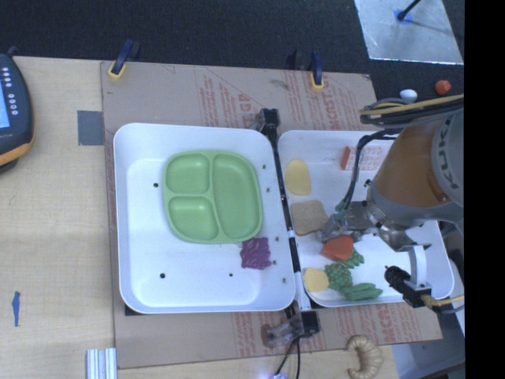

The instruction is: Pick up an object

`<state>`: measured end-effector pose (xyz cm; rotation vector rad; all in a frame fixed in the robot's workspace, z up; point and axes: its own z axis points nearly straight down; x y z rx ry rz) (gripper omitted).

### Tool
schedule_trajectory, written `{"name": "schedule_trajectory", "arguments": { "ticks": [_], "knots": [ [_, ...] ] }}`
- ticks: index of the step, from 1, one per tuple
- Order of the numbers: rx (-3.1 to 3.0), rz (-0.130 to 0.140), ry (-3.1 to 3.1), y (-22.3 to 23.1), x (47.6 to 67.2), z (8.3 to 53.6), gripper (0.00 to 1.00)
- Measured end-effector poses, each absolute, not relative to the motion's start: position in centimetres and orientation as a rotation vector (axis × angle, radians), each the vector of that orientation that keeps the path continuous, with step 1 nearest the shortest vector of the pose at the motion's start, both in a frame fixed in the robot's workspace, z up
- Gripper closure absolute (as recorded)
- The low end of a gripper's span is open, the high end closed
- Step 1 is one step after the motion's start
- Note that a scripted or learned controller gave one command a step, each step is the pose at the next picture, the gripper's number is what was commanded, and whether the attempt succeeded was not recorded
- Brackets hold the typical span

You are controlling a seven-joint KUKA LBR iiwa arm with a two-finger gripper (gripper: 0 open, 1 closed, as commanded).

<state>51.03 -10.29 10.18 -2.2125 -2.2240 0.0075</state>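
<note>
Robot lab: clamped cardboard sheet (237, 101) on wooden bench (55, 235), teach pendant (12, 109) at left edge, toy food bins (134, 212).

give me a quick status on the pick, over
Gripper low in right bin, over red-orange toy; grip unconfirmed. Brown slice, green toys crowd close. Purple piece, green plate in left bin.

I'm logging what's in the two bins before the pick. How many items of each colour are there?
Green: 2, the divided plate and the leafy vegetable
Yellow: 2, the upper piece and the lower piece
Purple: 1, the grape bunch
Brown: 1, the flat slab
Red-orange: 2, the round piece and the small stick
Total: 8
</note>
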Motion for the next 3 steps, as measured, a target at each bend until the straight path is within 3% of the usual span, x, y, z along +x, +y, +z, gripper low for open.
{"name": "schedule_trajectory", "arguments": {
  "ticks": [1, 2, 3],
  "knots": [
    [-2.212, -0.01, -2.235, -4.3, 52.7, 19.7, 1.0],
    [-2.214, 0.004, -2.224, -4.6, 52.5, 19.2, 0.0],
    [-2.219, 0.012, -2.217, -11.3, 54.4, 11.6, 0.0]
  ]
}}
